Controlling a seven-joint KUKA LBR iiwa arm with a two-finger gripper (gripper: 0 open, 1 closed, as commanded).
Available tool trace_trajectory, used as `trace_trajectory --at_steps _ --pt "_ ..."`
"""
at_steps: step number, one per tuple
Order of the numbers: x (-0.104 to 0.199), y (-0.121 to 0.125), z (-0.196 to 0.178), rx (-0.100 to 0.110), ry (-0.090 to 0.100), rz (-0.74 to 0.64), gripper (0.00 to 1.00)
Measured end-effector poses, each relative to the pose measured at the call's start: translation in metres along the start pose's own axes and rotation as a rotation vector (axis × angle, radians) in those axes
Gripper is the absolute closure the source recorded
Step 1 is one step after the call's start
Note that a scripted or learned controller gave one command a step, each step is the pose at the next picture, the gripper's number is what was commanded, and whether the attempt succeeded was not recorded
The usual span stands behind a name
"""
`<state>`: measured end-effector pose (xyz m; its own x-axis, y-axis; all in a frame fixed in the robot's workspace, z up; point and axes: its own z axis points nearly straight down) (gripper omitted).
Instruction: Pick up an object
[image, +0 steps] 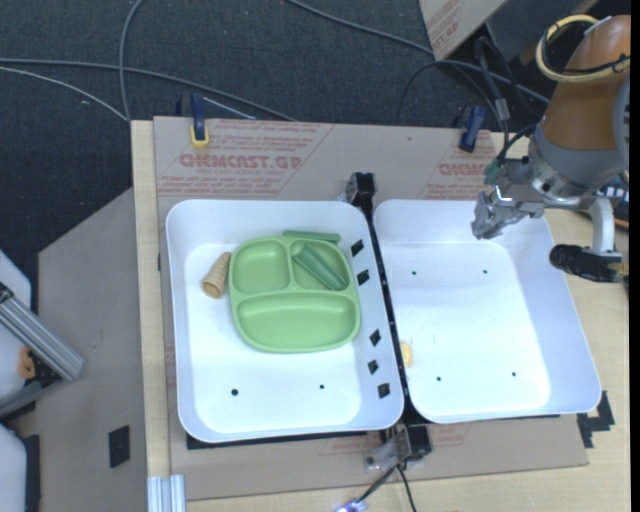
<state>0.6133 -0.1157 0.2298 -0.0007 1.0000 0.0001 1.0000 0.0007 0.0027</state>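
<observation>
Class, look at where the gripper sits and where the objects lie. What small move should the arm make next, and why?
Probably travel left. The gripper sits at the right bin's far edge, while the green plate and small cone lie in the left bin.

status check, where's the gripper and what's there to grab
Gripper over right bin, far corner, nothing between fingers. Green plate, cone and green piece in left bin. Divider between.

text: "CHEMCAST GP" in red, repeated | on: brown board (300, 150) under the bins | place: along its far edge, partly hidden
</observation>
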Motion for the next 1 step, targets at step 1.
trace_trajectory --at_steps 1 --pt "0.0472 0.0053 -0.0079 0.000 0.001 -0.005 1.00"
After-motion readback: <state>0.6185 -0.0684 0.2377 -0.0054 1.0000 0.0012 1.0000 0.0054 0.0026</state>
